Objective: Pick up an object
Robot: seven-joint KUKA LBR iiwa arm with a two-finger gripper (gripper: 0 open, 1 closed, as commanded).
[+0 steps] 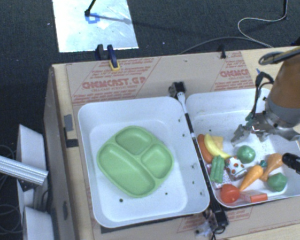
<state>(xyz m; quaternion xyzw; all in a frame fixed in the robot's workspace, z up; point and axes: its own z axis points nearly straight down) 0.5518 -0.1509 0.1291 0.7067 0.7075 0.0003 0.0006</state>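
Note:
The right bin point(219, 111) holds several toy foods in its near half. Among them are a yellow banana point(215, 145), a round green fruit point(245, 153), a green cucumber point(217, 169), two carrots point(251, 175) point(273, 163), a red tomato point(229, 192) and a green pepper point(277, 182). My gripper point(244, 131) hangs low over the right bin, just above the round green fruit and to the right of the banana. I see nothing held in it. The arm's orange band point(291, 84) rises behind it at the right.
The left bin point(102, 122) carries a light green divided plate point(135, 160). A black clip point(178, 89) sits where the two bins meet at the back. A black part of the arm point(299, 163) reaches over the right bin's near right corner. Cardboard point(134, 78) lies under both bins.

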